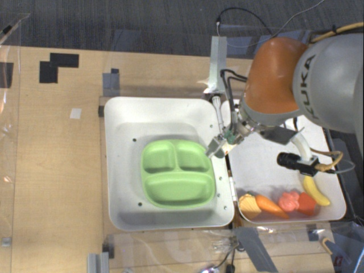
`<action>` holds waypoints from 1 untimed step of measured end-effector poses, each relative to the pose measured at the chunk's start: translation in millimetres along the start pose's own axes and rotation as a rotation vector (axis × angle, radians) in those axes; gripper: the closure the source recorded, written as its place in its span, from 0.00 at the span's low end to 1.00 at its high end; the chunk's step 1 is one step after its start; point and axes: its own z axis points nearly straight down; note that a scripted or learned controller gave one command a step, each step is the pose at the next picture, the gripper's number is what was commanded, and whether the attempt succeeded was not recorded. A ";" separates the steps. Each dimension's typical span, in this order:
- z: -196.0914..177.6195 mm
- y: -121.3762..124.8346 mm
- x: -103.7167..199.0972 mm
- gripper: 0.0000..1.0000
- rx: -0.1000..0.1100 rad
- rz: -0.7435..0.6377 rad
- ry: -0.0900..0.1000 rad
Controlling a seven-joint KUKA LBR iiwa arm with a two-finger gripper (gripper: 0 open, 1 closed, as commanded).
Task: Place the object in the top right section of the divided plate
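A green divided plate (176,187) lies in the left white bin (122,152), with two small sections at the top and one long section below. My gripper (219,147) hangs low over the wall between the two bins, right at the plate's upper right rim beside the top right section (193,158). Whether anything is in the gripper is too small to tell. The grey arm with its orange band (276,78) reaches in from the right, above the right bin.
The right bin (259,164) holds toy food along its front edge: a yellow banana (316,190), an orange carrot (271,205), a pink piece (289,200), a red piece (307,204) and a pale yellow piece (248,203). A black cable fitting (294,161) hangs above them.
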 end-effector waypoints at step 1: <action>-65.2 -66.8 30.4 1.00 0.006 -0.142 0.002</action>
